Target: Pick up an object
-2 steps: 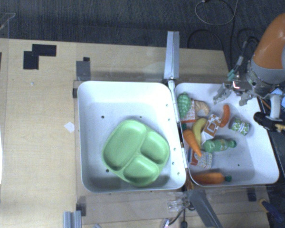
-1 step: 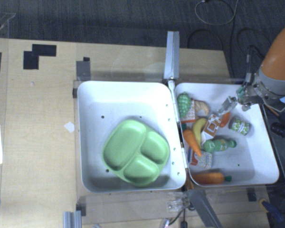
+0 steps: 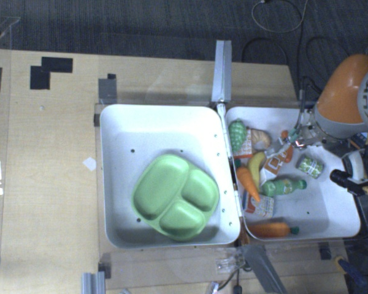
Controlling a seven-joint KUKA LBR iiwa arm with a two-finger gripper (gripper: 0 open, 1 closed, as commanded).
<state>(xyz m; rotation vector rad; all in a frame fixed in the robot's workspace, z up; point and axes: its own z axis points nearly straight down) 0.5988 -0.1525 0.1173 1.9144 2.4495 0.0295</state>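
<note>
The right bin (image 3: 337, 216) holds several toy groceries. Among them are a yellow banana (image 3: 256, 162), a carrot (image 3: 248, 183), a green bottle (image 3: 284, 186) lying on its side, a small green can (image 3: 310, 167), an orange-and-white carton (image 3: 278, 158) and a second carrot (image 3: 272, 229) by the front wall. A green leafy item (image 3: 236, 133) and a tan bread-like piece (image 3: 261, 139) lie at the back left. My gripper (image 3: 295, 139) hangs low over the back of this bin, just above and right of the carton, with the can to its lower right.
In the left bin (image 3: 119, 164) a green divided plate (image 3: 176, 196) lies tilted toward the front. The arm's orange band (image 3: 345, 95) hangs over the right bin's back right corner. A metal divider post (image 3: 221, 72) stands behind the bins, and black cables trail at the right.
</note>
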